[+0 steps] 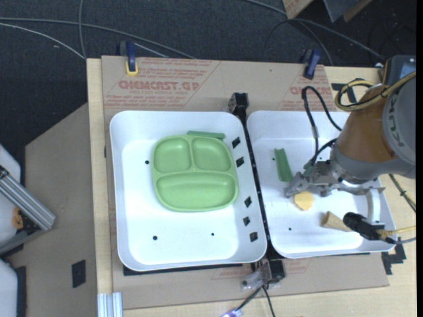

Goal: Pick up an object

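Observation:
My gripper [303, 186] hangs low over the middle of the right bin [291, 240]. A small yellow piece [304, 201] lies on the bin floor right at the gripper's tip, touching or nearly touching it. Just to the left, a green stick [283, 164] lies on the floor, pointing away from the camera. Near the bin's front right, a tan wedge [332, 220] rests. The wrist hides the bin floor to the right of the gripper.
The left bin [132, 236] holds a light green divided plate [194, 173] with a darker green strip [206, 135] at its far edge. Black clips line the divider [246, 177] between the bins. Cables trail over the dark floor behind the bench.

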You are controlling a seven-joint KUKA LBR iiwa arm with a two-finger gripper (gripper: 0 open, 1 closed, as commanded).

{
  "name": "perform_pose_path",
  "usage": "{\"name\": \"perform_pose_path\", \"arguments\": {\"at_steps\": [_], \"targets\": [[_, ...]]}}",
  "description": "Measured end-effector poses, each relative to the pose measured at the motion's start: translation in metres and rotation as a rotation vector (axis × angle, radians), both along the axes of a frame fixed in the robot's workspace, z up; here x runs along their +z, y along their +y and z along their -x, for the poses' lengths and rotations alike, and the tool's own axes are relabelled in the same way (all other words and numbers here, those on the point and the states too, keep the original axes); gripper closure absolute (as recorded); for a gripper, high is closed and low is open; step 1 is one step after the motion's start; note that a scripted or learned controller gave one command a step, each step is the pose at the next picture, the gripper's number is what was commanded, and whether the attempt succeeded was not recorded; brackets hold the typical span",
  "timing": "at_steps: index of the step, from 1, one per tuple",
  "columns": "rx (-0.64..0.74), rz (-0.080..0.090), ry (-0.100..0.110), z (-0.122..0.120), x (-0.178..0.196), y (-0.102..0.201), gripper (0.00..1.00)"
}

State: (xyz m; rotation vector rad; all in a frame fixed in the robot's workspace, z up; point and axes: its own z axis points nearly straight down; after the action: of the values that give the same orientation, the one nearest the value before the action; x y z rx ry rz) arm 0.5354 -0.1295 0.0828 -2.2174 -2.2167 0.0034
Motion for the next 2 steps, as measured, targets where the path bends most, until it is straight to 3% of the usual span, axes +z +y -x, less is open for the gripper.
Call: {"name": "perform_pose_path", "arguments": {"at_steps": [1,2], "targets": [[0.0,0.001,-0.005,-0.001,0.013,0.0,1.0],[0.0,0.004,-0.011,-0.005,0.06,-0.008,1.0]]}}
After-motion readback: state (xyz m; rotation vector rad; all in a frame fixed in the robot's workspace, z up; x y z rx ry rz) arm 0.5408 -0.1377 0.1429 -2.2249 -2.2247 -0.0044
